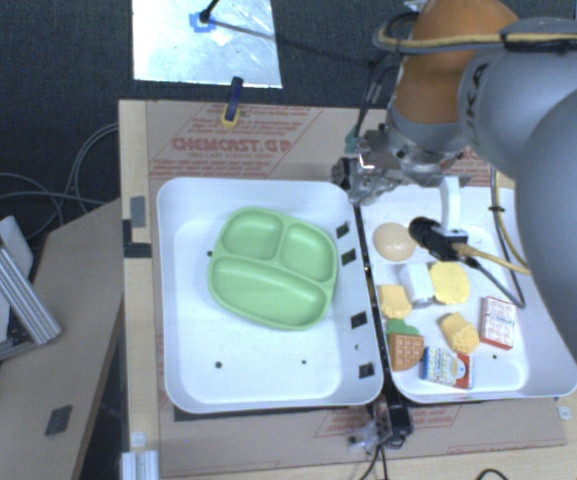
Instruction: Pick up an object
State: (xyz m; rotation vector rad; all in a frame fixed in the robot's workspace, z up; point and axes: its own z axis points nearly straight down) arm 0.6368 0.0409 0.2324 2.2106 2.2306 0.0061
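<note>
While the grey arm [528,118] fills the far right of the scene, its gripper [361,178] hangs over the far end of the divide between the two bins, and from this angle I cannot tell whether it is spread or closed; nothing can be made out in it. The left bin [183,298] carries just a green divided plate [273,268], lying flat near its middle. The right bin [543,368] holds the small pieces. These are a red-and-white packet [497,323] toward the right, a small carton [445,368] at the near edge, a waffle piece [405,351] beside the carton, a yellow round piece [450,283] mid-bin, and a beige piece [393,240] at the far left of the cluster. The beige piece looks the likeliest pick, since it is the closest to the gripper, lying just to the near side and slightly right of it, inside the right bin close to the dividing wall. It is roundish, only a little wider left to right, so its long axis hardly matters for the approach. The move would be a short shift toward the near side and right, then down. The wall just to its left leaves little room on that side.
</note>
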